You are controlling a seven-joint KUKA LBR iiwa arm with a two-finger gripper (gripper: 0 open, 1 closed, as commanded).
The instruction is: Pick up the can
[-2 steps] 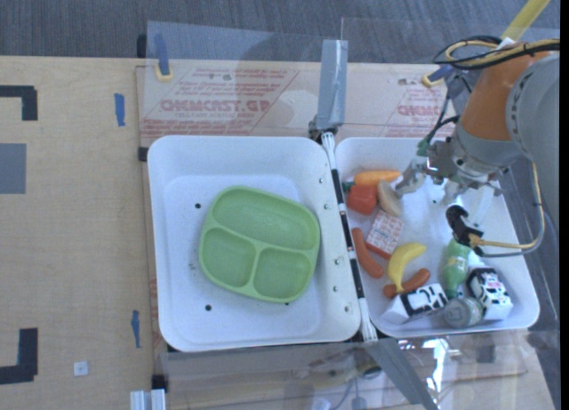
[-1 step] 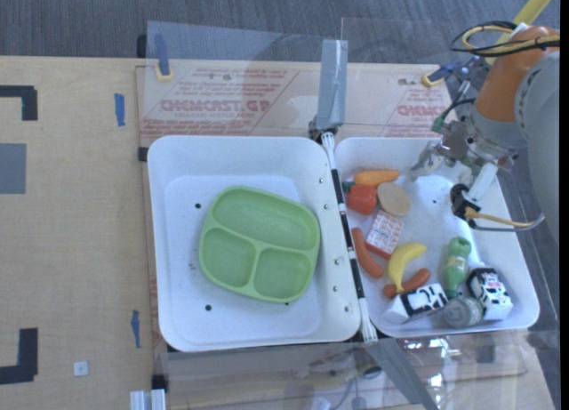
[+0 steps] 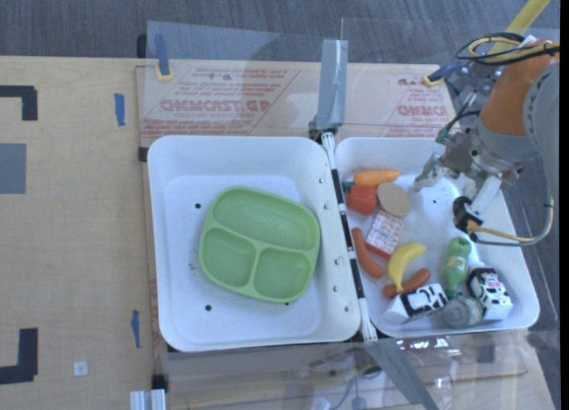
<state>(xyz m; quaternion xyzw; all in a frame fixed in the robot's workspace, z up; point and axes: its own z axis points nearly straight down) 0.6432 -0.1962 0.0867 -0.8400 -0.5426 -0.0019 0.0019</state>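
Right white bin (image 3: 524, 297), can (image 3: 388, 220) red-checked with tan lid, lying tilted, gripper (image 3: 453, 188) spread open, holding nothing.

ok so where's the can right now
In the camera view the can lies on its side in the right bin, near the bin's left wall, just below the carrot and above the banana.

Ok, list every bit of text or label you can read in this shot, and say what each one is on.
"CHEMCAST GP", red print seen reversed, on the protective sheet behind the left bin.
More of the same red print on the sheet behind the right bin: too blurred to read.
Label on the can: red pattern, too small to read.
Black-and-white packs and: print unreadable.
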